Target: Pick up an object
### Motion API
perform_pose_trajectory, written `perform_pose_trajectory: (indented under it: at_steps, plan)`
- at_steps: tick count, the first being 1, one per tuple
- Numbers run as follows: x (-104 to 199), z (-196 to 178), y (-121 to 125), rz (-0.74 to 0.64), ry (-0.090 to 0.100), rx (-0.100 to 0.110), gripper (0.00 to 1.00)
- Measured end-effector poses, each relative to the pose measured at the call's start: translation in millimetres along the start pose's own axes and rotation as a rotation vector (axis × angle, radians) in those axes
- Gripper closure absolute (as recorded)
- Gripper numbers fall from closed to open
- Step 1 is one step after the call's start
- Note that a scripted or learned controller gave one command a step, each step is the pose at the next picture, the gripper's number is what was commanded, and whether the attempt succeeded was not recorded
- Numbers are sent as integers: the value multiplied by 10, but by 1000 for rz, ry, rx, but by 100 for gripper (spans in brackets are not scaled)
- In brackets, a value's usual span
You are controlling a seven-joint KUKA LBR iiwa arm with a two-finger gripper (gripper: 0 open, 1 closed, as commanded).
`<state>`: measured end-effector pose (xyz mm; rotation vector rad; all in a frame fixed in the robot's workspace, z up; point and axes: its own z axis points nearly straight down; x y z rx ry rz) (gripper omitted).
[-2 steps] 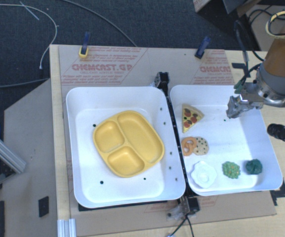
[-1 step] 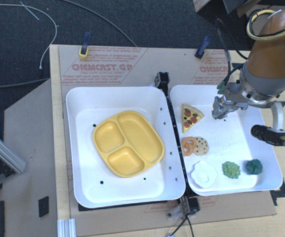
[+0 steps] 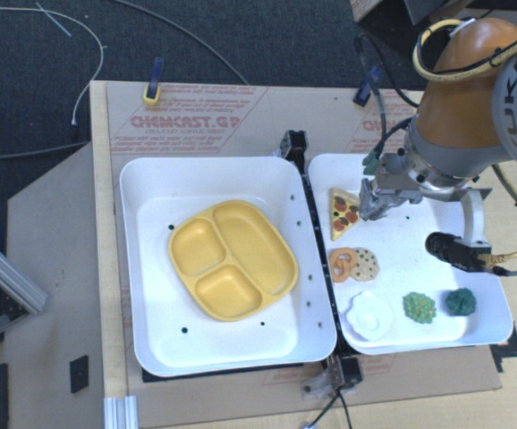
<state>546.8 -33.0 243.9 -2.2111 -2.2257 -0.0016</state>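
I see the hand (image 3: 372, 200) hovering just right of the flat pizza wedge (image 3: 343, 214); I cannot tell its grip. Below the wedge lie a knotted pretzel (image 3: 341, 263), a speckled cookie (image 3: 363, 264) and bumpy green broccoli (image 3: 419, 307).

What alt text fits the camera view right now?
The end effector hovers beside a toy pizza slice in the right bin, which also holds a pretzel, cookie and broccoli. The left bin holds a yellow divided plate.
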Motion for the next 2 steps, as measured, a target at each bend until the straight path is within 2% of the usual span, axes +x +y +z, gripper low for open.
perform_pose_trajectory:
  at_steps: [2]
  plan:
    - [888,50,-209,3,-2,2,100]
